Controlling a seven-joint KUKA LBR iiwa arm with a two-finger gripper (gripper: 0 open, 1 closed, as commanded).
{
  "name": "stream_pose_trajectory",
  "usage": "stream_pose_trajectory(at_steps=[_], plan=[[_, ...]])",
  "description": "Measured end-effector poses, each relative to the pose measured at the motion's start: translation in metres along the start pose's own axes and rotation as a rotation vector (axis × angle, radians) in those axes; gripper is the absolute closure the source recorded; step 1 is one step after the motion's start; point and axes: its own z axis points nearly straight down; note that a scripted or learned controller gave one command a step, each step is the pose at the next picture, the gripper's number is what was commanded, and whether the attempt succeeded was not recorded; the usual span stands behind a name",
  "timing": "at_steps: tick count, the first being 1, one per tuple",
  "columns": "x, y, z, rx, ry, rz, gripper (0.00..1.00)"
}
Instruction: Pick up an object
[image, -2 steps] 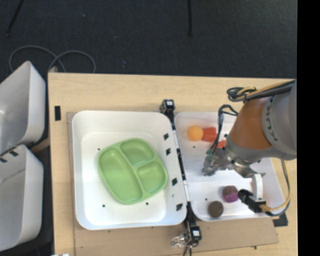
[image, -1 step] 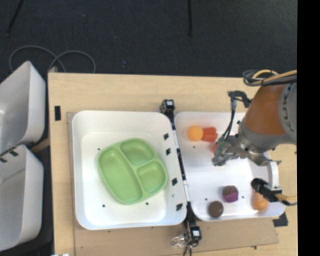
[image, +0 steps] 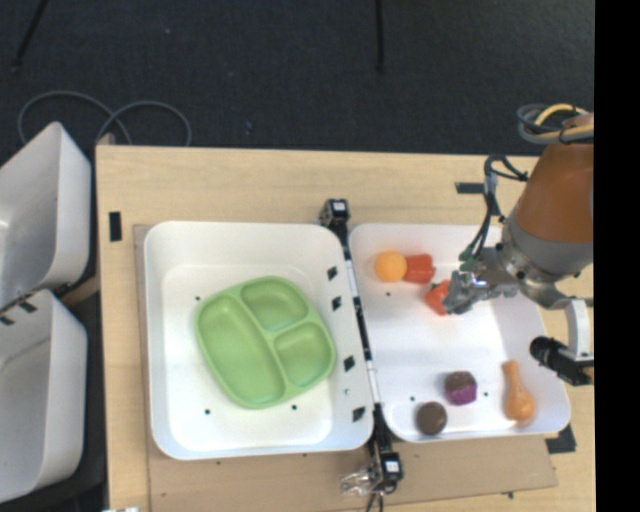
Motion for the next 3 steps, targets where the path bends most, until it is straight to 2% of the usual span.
stream_pose_trajectory(at_steps=[1, 3], plan=[[-0.001, 0.002, -0.045, 0.002, 0.001, -0.001, 1.0], [0.1, -0.013, -0.036, 0.008, 0.002, -0.003, 1.0]])
